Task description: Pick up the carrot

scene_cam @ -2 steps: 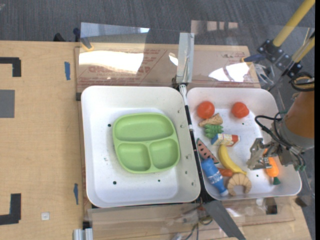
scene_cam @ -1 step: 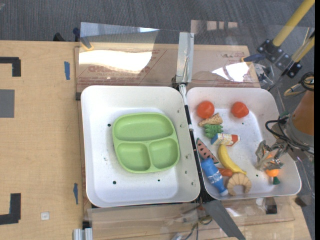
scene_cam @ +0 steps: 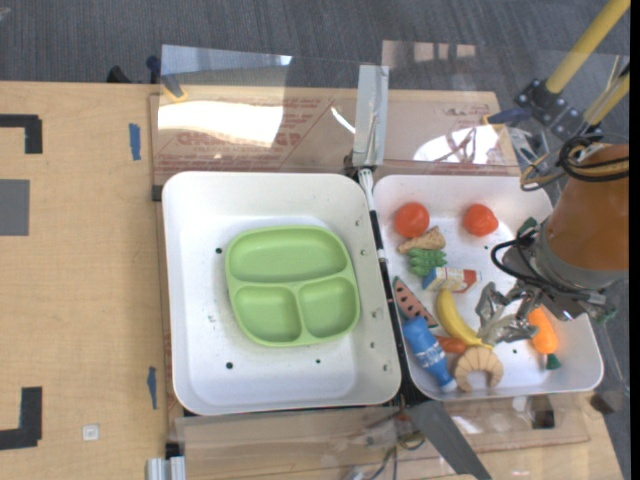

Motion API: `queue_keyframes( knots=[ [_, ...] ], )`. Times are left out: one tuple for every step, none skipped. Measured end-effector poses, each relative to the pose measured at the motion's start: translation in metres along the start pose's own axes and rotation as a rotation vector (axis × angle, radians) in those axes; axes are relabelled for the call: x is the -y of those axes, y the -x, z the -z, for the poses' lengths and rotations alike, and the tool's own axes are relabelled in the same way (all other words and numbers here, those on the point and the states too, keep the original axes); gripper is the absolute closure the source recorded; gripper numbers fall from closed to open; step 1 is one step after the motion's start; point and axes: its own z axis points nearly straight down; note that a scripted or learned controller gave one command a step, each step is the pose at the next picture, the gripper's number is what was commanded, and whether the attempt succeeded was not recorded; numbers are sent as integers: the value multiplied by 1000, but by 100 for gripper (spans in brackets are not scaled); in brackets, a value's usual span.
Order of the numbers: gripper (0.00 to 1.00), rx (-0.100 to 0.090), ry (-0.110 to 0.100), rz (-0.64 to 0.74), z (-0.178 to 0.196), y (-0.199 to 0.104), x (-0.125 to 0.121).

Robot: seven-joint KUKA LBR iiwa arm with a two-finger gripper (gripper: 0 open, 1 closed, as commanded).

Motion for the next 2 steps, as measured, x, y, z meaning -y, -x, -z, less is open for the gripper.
queue_keyframes(
  knots=[
    [0, -2, 1, -3, -1, -2, 1],
    [0, 1, -7, -97, 53, -27, 81]
  ],
)
